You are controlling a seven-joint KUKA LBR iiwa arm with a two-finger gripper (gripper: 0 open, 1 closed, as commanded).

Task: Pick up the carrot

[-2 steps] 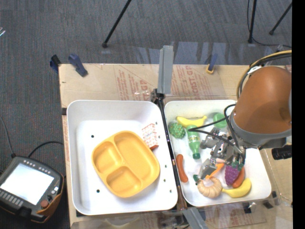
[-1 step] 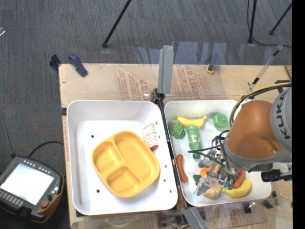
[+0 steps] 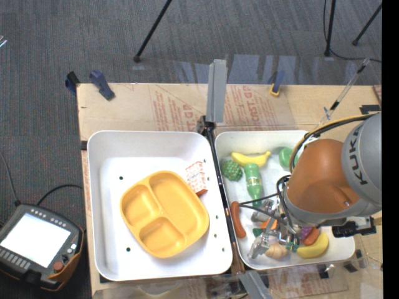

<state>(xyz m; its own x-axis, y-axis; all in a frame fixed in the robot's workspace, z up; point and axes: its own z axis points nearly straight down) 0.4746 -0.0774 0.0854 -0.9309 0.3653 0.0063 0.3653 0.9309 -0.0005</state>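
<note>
Nearest me, along the front edge of the right bin (image 3: 246,263), the end effector (image 3: 269,232) is down low among the toy food, its metal parts sitting over a small orange piece that I take to be the carrot (image 3: 272,223), though so much hardware crowds it that I can't be sure where it starts and ends. From here I cannot tell how wide the end effector stands or whether it has hold of anything; the carrot is hard up against it, and that is as much as I'd claim. Just beside it lie a pale tan lump (image 3: 276,250), a yellow banana-like piece (image 3: 316,246) and something purple and red tucked under the wrist, with a red sausage (image 3: 237,220) to the left along the bin wall. To do this step well, I'd judge the grip wants to settle squarely across the carrot's narrow body, clear of those neighbours, and lift slowly straight up so nothing gets dragged along. Further back are a green bottle (image 3: 253,184), a green bumpy fruit (image 3: 232,169) and a yellow corn or banana (image 3: 250,159). Over in the left bin (image 3: 100,167) sits a yellow divided plate (image 3: 163,212) with a small printed carton (image 3: 196,177) at its far corner, and beyond both bins the surface (image 3: 156,101) runs back.
</note>
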